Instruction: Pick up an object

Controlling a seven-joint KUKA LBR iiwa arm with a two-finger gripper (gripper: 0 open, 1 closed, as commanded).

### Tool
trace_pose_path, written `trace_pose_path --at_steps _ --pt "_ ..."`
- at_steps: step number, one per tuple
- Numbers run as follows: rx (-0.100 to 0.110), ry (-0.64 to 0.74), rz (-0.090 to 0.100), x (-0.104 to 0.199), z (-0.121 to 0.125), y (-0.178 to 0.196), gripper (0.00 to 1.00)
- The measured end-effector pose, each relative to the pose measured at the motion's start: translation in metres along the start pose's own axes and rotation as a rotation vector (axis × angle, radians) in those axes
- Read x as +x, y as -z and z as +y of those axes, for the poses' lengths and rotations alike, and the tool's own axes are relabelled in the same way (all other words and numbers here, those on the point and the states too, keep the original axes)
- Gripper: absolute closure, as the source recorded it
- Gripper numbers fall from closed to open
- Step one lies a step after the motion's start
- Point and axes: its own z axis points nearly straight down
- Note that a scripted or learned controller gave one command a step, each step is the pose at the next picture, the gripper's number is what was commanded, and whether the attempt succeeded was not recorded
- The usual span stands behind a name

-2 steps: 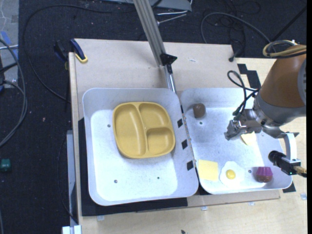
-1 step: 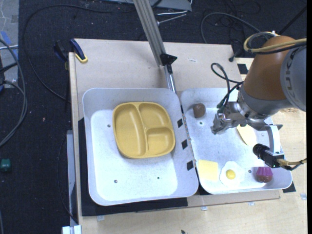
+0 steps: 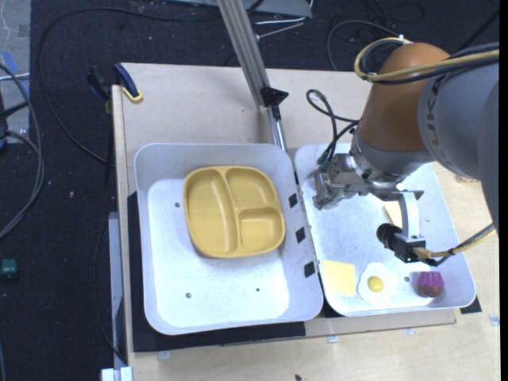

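Grey arm [image 3: 444,101] over the right bin [image 3: 454,236], gripper [image 3: 324,190] low at its far left, grip state unclear, cheese slice [image 3: 340,277], fried egg [image 3: 376,284], yellow tray [image 3: 233,210] in left bin [image 3: 159,292]

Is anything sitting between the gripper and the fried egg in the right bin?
Nothing visible. The gripper sits over the right bin's upper left; the fried egg lies near the front edge, with bare bin floor between. The cheese slice lies just left of the egg.
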Motion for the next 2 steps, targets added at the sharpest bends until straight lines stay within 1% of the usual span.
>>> trace_pose_path --at_steps 1,2 --pt "0.002 0.0 0.0 0.056 0.007 -0.008 1.0" --pt "0.001 -0.001 0.0 0.098 0.016 -0.002 1.0"
